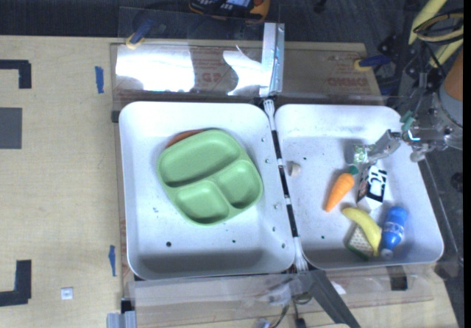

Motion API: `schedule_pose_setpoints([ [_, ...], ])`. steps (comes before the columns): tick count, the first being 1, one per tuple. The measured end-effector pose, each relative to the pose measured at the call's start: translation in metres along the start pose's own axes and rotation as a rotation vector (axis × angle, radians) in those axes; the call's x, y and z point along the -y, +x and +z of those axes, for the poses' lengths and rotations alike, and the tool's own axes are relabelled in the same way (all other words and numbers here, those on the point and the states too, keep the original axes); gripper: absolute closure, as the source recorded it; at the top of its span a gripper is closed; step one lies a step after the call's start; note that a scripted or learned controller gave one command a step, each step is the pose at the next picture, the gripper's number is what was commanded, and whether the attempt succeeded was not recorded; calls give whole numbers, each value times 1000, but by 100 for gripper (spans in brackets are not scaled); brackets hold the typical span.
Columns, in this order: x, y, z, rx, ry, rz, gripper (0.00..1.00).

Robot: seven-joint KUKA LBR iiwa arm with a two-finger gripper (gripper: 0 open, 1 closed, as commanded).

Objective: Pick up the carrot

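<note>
Jaws state cannot be told; they sit at 2 o'clock of the right bin (324,124), above its floor, nothing seen between them. Carrot (339,190) lies in right bin, centre-right, tip toward 7 o'clock. Banana (366,226) and blue bottle (394,229) lie at 5 o'clock of carrot. Green divided plate (210,175) occupies left bin (140,172).

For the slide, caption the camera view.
End effector at the right bin's far edge; carrot lies below it, beside a banana.
</note>
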State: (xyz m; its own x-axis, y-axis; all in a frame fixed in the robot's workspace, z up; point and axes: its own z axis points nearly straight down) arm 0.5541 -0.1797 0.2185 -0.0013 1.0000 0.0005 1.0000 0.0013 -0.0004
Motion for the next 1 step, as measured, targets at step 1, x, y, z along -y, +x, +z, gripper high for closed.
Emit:
schedule_pose_setpoints([
  [1, -8, 45, 73, 0, 0, -103, 0],
])
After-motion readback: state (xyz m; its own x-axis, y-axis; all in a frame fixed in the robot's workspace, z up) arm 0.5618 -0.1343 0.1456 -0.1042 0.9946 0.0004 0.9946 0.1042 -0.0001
